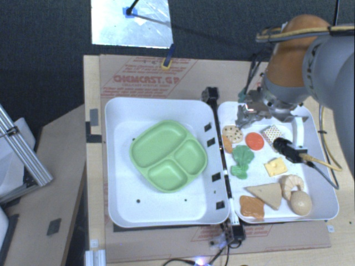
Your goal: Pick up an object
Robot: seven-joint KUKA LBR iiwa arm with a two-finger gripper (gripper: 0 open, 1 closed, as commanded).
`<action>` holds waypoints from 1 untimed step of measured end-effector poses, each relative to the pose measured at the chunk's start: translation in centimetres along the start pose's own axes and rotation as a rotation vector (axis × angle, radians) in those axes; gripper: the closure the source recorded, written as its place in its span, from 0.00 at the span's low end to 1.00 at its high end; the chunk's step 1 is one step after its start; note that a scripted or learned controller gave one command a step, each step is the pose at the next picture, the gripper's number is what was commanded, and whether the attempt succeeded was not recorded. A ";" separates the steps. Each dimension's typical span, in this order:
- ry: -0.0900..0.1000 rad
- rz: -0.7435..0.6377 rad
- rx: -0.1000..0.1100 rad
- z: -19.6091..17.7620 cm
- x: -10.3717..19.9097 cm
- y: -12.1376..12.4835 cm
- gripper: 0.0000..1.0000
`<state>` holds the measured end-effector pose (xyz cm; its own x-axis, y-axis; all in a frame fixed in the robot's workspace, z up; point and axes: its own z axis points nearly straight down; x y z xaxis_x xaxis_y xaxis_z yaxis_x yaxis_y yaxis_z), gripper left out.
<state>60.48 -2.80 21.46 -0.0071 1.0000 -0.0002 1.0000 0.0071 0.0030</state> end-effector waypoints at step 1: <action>0.000 0.000 -0.002 -2.0 0.1 0.8 1.00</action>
